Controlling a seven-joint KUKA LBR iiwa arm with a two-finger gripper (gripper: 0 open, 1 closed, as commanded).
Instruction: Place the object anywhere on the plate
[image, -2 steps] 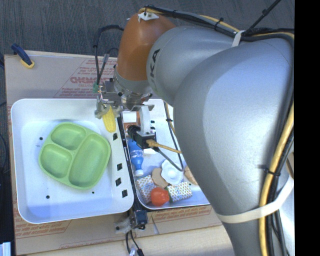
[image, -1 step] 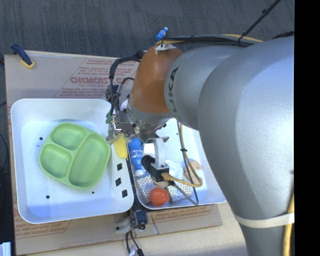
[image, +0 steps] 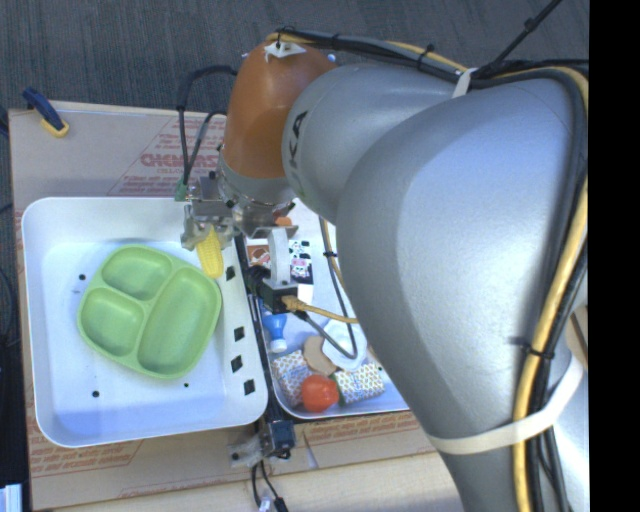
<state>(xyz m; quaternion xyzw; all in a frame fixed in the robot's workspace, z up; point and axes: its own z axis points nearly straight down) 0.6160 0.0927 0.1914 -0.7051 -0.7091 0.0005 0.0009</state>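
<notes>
The grey arm (image: 450, 250) looms nearest the camera, covering the right of the scene and most of the right bin (image: 345, 405). The left bin (image: 45, 300) holds a green three-compartment plate (image: 150, 310). The gripper (image: 208, 238) hangs just beyond the plate's far right edge, fingers closed on a yellow corn cob (image: 211, 255). The cob's long axis runs near-far, its lower end pointing toward the plate's rim, apparently just above it.
</notes>
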